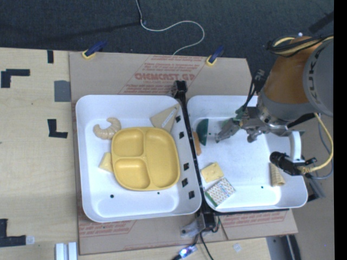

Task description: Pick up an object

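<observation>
Camera view has the end effector point(230, 130) right of centre in the right-hand white bin point(287, 200), fingers spread wide on nothing, just beside a dark green curved object point(202, 129). Lower lie a pale yellow block point(212, 172) and patterned packet point(220, 190). A clean grasp probably needs centring over one piece, clear of the wall.

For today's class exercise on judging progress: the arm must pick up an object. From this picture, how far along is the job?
Done: the gripper has reached over the right bin. In hand: nothing shows between its fingers; it hangs near the dark green object by the divider. Left: the pick itself. The yellow block, patterned packet and yellow divided plate all lie in the bins.
</observation>
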{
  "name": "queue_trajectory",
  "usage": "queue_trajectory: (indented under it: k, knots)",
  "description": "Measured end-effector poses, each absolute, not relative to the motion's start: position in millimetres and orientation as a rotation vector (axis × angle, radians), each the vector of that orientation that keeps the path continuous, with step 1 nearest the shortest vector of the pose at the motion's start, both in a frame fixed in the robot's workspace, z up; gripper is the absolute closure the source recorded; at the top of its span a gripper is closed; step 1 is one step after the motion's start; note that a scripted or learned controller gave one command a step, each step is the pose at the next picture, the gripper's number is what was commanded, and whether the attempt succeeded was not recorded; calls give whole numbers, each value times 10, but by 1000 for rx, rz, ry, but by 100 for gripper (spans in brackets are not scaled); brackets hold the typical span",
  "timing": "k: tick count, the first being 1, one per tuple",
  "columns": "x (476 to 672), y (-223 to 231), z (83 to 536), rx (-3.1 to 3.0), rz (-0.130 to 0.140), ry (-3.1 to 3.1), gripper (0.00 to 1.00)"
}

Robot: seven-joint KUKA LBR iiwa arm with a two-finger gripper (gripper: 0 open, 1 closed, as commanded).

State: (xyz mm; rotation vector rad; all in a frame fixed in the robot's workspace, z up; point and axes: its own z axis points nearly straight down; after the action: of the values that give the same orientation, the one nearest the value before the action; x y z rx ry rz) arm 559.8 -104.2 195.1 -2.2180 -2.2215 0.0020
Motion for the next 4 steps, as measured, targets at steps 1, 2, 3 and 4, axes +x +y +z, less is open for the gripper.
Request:
queue_trajectory:
  k: [1,2,3,4]
  knots:
    - [5533,-1022,1499,-2217,7,-2219,0]
    - [5514,-1024,851,-2217,7,-2219,0]
    - [5515,-1019,849,-2220,1,-2222,0]
    - [5517,-1019,950,-2221,1,-2223,100]
